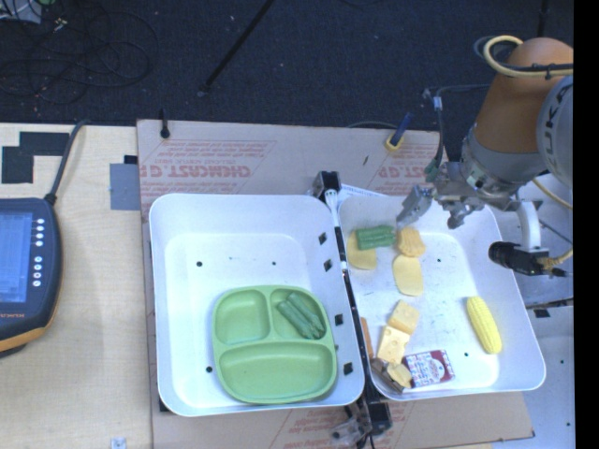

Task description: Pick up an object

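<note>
My gripper [434, 210] hangs over the back of the right bin [520, 363], open, with nothing between its fingers. Just below its left finger lie a green block [374, 237] and a small orange-yellow piece [410, 242]. More yellow pieces sit nearby: one [362, 254] by the bin's left wall, one [408, 275] in the middle, and two cheese-like wedges [404, 316] [393, 344] toward the front. A corn cob [483, 324] lies at the right, and a red and white packet [429, 368] at the front.
The left bin [178, 251] holds a green divided plate [262, 368] with green beans [301, 314] in its right compartment. A black divider clip [328, 185] sits where the bins meet. A handheld pendant [23, 265] rests on the bench at far left.
</note>
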